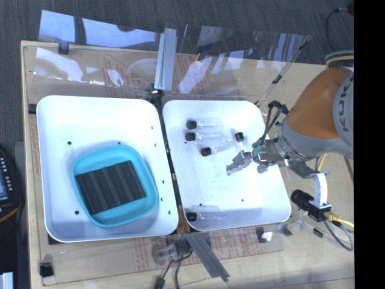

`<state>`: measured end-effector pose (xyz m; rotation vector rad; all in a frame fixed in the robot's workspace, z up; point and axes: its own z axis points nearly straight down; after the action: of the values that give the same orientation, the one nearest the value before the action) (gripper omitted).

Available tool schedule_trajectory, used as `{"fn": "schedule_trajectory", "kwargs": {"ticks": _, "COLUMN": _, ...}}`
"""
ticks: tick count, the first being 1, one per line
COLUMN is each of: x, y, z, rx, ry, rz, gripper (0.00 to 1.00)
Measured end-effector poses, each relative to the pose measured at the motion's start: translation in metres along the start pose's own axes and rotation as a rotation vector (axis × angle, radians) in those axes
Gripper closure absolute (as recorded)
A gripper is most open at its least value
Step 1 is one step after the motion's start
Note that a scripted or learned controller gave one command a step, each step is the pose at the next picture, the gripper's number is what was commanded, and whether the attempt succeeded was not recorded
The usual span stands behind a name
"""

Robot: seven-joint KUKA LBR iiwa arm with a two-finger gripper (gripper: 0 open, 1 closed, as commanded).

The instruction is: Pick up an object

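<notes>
Where gripper [239, 163] hovers, vials [212, 138] just up-left.

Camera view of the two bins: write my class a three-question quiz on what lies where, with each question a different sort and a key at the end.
1. True or false: the blue tray with dark slats lies in the left bin.
2. Multiple choice: the tool hangs over which spot? A) the left bin B) the right bin C) the bench outside both bins
3. Fill in: the clear vials with black caps lie in the ____ bin.

Key: 1 true. 2 B. 3 right.
</notes>
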<state>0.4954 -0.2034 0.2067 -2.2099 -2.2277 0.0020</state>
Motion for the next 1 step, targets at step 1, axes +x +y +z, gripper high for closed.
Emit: {"fn": "schedule_trajectory", "kwargs": {"ticks": 1, "x": 0.0000, "y": 0.0000, "z": 0.0000, "rx": 0.000, "ry": 0.000, "rz": 0.000, "gripper": 0.00}}
